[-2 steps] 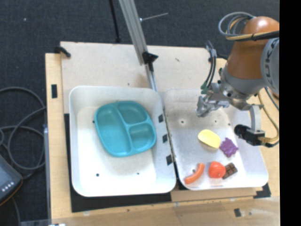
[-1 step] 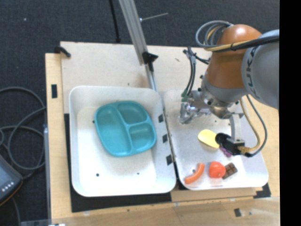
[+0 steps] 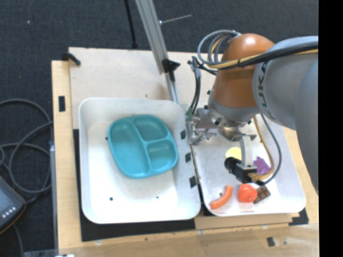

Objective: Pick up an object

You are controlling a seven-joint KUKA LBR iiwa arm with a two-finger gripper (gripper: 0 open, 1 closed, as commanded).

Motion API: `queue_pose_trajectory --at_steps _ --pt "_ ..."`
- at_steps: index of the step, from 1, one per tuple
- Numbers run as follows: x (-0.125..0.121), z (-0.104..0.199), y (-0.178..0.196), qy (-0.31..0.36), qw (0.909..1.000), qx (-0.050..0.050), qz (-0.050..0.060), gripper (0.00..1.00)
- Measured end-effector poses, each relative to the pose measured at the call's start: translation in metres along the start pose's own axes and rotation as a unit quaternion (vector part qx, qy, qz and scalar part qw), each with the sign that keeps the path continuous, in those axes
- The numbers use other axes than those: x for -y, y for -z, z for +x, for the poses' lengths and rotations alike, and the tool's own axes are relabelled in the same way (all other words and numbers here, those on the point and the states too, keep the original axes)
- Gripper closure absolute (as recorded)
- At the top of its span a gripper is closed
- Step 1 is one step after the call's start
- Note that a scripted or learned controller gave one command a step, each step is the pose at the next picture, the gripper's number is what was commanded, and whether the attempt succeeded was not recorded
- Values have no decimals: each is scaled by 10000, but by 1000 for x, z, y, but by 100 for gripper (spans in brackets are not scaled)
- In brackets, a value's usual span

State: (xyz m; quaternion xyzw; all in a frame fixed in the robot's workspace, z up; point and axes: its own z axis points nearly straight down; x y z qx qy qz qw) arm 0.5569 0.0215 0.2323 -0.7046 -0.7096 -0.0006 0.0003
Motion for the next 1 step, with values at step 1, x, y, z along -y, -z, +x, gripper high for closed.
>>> queue_pose_trajectory --at_steps 1 --pt "4 54 -3 6 10000 -4 6 100"
